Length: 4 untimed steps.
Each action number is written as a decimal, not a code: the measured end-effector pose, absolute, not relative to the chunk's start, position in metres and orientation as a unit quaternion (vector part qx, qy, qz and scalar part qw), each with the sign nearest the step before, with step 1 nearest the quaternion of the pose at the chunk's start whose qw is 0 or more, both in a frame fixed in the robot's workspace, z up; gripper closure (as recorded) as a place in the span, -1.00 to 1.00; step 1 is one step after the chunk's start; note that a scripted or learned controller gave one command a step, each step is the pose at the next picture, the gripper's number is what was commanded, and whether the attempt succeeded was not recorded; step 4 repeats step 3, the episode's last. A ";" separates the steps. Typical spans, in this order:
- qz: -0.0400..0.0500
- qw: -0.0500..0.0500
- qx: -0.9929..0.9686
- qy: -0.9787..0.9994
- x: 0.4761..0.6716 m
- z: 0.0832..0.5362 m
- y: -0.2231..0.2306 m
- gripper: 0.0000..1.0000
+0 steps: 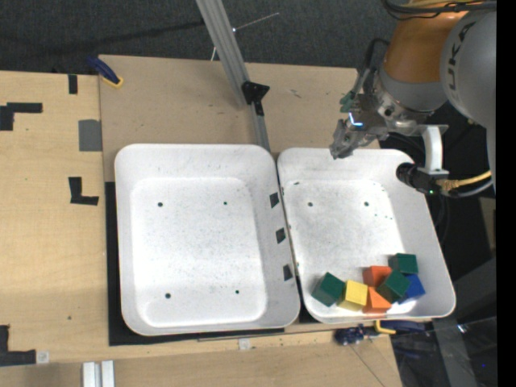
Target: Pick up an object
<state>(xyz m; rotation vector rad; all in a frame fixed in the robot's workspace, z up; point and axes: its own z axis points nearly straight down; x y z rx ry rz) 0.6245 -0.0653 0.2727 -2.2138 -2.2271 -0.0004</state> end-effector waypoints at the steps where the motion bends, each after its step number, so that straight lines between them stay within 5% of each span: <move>1: 0.001 0.001 -0.705 -0.709 0.626 0.253 -0.017 1.00; 3: 0.000 0.001 -0.704 -0.710 0.631 0.242 0.098 1.00; 4: 0.000 0.001 -0.704 -0.710 0.631 0.242 0.098 1.00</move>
